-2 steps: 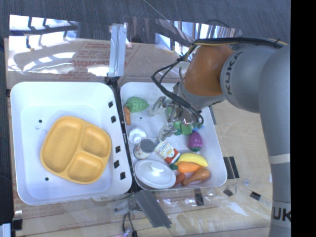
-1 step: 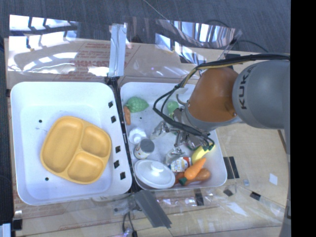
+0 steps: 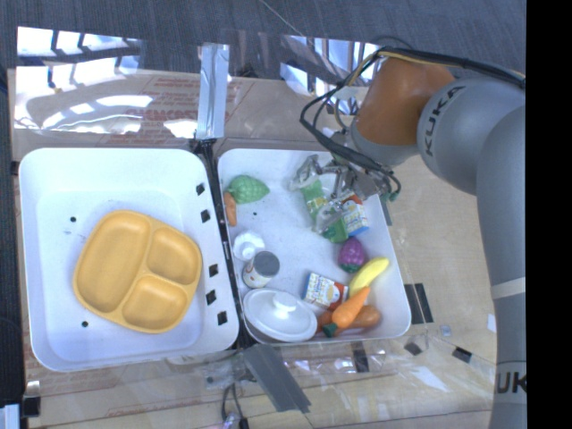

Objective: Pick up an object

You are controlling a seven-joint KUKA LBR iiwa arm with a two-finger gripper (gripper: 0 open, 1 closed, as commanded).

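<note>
Nearest the camera, white bowl (image 3: 279,315) sits in the right bin's (image 3: 268,164) front; left bin (image 3: 45,195) holds a yellow divided plate (image 3: 136,270). End effector (image 3: 332,192) lowered over green packets (image 3: 323,208); finger state cannot be told.

Two white bins (image 3: 40,239) sit side by side. One yellow divided plate (image 3: 136,270) lies in the left bin. The right bin holds one green lettuce (image 3: 248,189), one purple fruit (image 3: 352,254), one banana (image 3: 369,274), two carrots (image 3: 350,308) (one small, by the divider), one white bowl (image 3: 280,315), one small carton (image 3: 323,289) and one jar (image 3: 261,267).
</note>
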